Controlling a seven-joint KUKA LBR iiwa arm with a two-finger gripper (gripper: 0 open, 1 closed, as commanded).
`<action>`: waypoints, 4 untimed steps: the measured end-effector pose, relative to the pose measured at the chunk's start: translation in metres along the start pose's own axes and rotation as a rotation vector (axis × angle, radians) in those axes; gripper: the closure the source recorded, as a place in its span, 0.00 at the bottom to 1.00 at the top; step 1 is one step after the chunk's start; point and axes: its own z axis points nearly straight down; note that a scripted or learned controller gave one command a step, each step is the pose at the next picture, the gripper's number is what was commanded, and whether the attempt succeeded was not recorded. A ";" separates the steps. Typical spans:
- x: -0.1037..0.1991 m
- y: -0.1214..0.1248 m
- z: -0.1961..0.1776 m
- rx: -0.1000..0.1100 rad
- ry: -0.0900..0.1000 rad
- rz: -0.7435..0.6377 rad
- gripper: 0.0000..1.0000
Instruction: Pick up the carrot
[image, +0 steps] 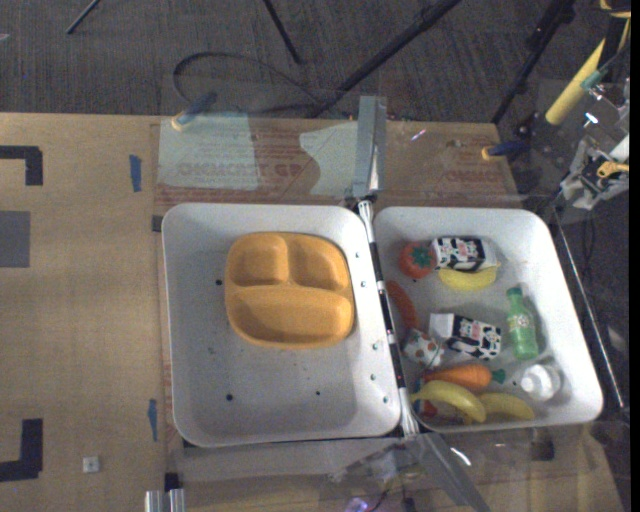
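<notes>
The carrot (460, 377) is orange with a green stub at its right end. It lies on its side in the right bin (548, 240), near the front. A yellow banana (450, 401) touches it from the front, and a black-and-white milk carton (468, 336) lies just behind it. To its left sits a small white and red item (420, 350).
The right bin also holds a tomato (416, 258), a second carton (462, 252), two more bananas (468, 281) (506, 405), a green bottle (520, 322), a white bottle (540, 380) and a red-orange long vegetable (401, 301). An orange divided plate (290, 290) lies in the left bin (190, 330).
</notes>
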 end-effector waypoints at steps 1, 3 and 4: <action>0.027 -0.015 0.022 0.003 -0.001 -0.054 1.00; -0.046 -0.028 0.060 0.003 -0.001 0.477 1.00; -0.003 0.023 0.045 -0.001 0.002 0.470 1.00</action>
